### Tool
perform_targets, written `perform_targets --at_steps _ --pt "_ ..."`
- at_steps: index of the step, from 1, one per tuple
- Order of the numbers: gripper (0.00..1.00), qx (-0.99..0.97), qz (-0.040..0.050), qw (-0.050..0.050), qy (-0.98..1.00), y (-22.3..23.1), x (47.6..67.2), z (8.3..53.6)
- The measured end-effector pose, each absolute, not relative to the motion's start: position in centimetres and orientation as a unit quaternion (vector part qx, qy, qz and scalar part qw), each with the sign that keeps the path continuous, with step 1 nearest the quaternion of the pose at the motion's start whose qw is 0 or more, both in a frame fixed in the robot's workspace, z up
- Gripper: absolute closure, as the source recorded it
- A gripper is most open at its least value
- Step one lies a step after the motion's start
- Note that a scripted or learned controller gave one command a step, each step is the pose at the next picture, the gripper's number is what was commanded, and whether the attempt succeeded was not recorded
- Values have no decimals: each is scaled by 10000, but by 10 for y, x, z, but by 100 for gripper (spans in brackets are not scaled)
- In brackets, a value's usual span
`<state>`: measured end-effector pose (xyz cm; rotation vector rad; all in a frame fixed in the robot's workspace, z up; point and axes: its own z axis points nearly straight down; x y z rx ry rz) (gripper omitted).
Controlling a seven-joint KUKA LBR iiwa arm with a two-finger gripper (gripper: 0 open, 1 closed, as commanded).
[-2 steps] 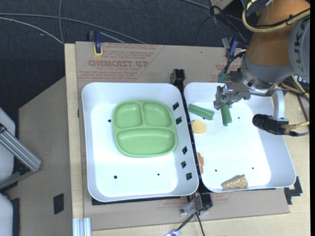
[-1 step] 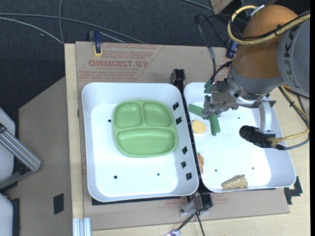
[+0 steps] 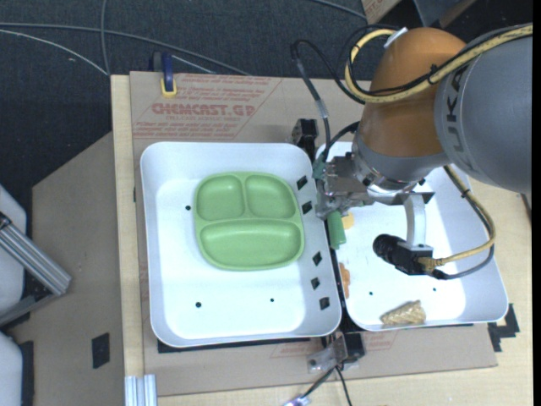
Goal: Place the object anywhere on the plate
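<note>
Arm reaches in over the right bin (image 3: pixel 473 227), with the gripper (image 3: pixel 336 218) low at that bin's left edge, right by the divider between the two bins. A small green piece (image 3: pixel 337 229) sits directly under the gripper, and I can't tell if it's the object or part of the tool, nor whether the gripper is spread or pinched; the wrist hides it. Other candidates in the right bin: a tan crumbly lump (image 3: pixel 402 314) near the front rim, well apart from the gripper, and a thin orange sliver (image 3: pixel 344 276) along the left wall. The plate (image 3: pixel 248 221), green with three compartments, lies in the left bin (image 3: pixel 169 252), with nothing on it, so the placement isn't done. Risks as I see them: if the green piece is the object, it's jammed against the bin wall, so a closing grip may clip the rim or pinch only a corner and drop it on the carry across. If the lump is the target, the gripper is in the wrong spot. The black cable end (image 3: pixel 397 252) hanging over the right bin could also snag or sweep loose items during the move.
</note>
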<state>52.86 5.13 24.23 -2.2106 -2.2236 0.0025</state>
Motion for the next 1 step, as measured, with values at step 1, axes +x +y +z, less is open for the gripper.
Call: perform_targets --at_steps 1 --pt "100 -7054 15 36 -7088 93 491 227"
